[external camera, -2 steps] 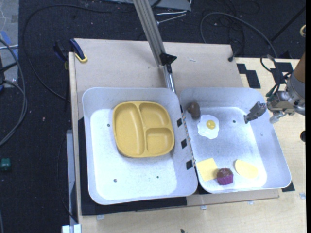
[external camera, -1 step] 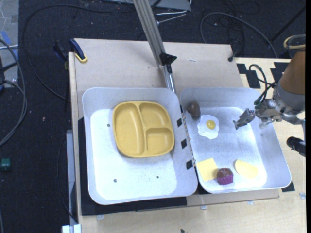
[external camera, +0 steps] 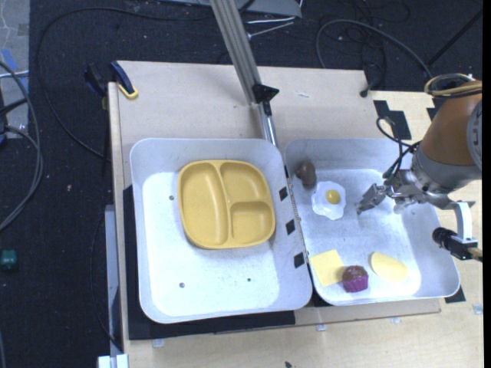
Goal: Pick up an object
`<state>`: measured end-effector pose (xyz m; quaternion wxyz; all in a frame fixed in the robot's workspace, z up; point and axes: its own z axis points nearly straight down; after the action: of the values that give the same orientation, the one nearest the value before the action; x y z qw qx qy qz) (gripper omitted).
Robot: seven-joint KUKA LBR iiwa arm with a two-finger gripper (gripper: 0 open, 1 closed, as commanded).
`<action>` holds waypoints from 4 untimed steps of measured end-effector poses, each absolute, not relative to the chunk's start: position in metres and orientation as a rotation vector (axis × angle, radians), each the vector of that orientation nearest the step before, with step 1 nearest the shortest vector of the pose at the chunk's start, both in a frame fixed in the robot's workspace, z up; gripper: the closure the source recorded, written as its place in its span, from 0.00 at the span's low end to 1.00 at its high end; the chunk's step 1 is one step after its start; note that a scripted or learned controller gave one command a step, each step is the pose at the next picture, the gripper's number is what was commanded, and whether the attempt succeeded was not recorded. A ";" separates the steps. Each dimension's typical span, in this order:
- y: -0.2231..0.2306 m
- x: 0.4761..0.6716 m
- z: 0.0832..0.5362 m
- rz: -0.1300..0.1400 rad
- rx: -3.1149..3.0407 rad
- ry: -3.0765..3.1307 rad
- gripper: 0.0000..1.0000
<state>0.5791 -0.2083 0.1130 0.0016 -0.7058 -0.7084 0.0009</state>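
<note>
While beside fried egg [external camera: 330,200], fingers [external camera: 374,198].

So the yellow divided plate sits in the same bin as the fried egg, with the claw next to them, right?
Not quite. The camera view shows the yellow divided plate in the left bin, while the fried egg lies in the right bin. The claw is indeed beside the egg.
</note>
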 end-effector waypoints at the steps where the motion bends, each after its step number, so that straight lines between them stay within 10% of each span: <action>1: -0.208 0.579 0.092 0.001 -2.220 -2.224 0.00; 2: -0.209 0.581 0.105 -0.002 -2.224 -2.229 1.00; 4: -0.207 0.595 0.220 -0.005 -2.222 -2.231 1.00</action>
<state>0.5952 -0.2072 0.2201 -0.0037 -0.7057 -0.7085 -0.0015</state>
